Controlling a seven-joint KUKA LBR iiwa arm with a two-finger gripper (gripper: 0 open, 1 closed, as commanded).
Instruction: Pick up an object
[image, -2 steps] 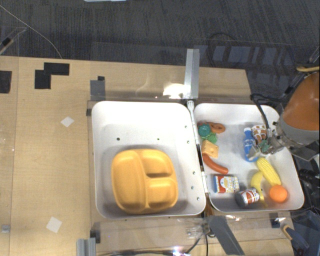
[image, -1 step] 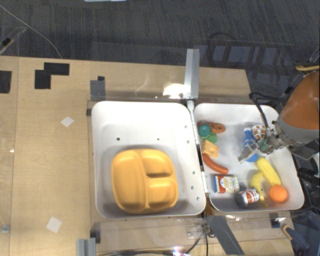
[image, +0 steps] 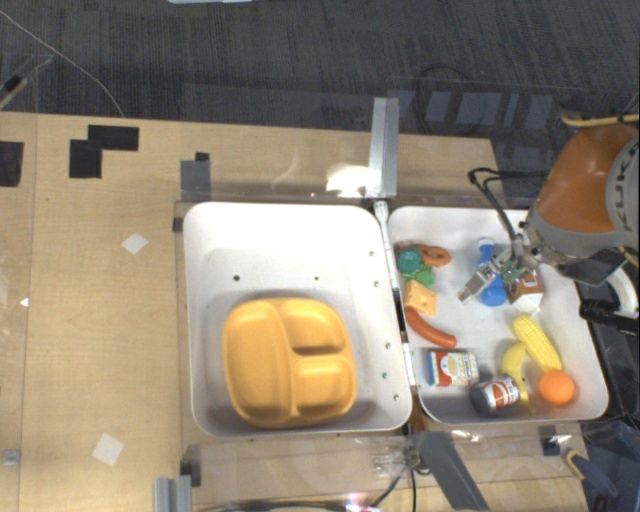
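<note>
Camera view: gripper (image: 487, 280) low in right bin (image: 585, 405), right at blue object (image: 491, 290); cannot tell its state or whether anything is gripped. Corn (image: 537, 342), orange (image: 556, 388), can (image: 495, 395), sausage (image: 429, 328) nearby. Yellow tray (image: 288, 358) in left bin (image: 290, 225).

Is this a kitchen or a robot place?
Probably a robot lab. A grey arm's pincer reaches over a white bin of toy food, like plastic corn, on a wooden bench.

no text or labels legible anywhere
</note>
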